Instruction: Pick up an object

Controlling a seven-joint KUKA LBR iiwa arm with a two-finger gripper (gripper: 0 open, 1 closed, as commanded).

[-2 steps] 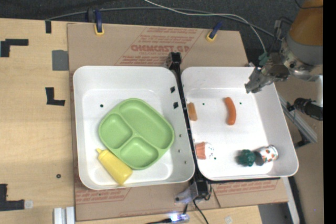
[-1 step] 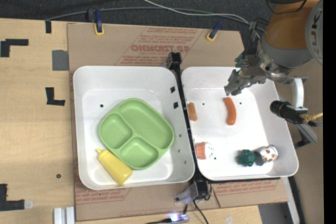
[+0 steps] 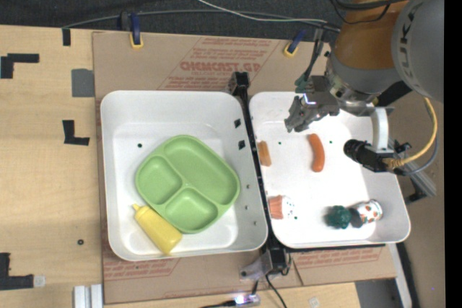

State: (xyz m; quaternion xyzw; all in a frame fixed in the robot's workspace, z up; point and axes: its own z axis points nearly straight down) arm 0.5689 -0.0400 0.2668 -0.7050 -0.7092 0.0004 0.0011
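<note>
My gripper (image 3: pixel 302 117) hangs over the upper middle of the right bin (image 3: pixel 285 227), dark fingers pointing down, with nothing visible between them. An orange sausage (image 3: pixel 316 153) lies just below and to the right of it. A small orange piece (image 3: pixel 264 154) rests by the bin's left wall. Near the front left of the bin sits a pink and white object (image 3: pixel 280 208). At the front right are a dark green toy (image 3: pixel 337 216) and a white, red-marked item (image 3: pixel 368 212).
The left bin (image 3: pixel 119 112) holds a green divided plate (image 3: pixel 188 182) and a yellow bottle (image 3: pixel 157 229) at its front corner. A black bar (image 3: pixel 249 133) runs between the bins. The arm's grey and orange body (image 3: pixel 375 25) looms over the right bin's far right.
</note>
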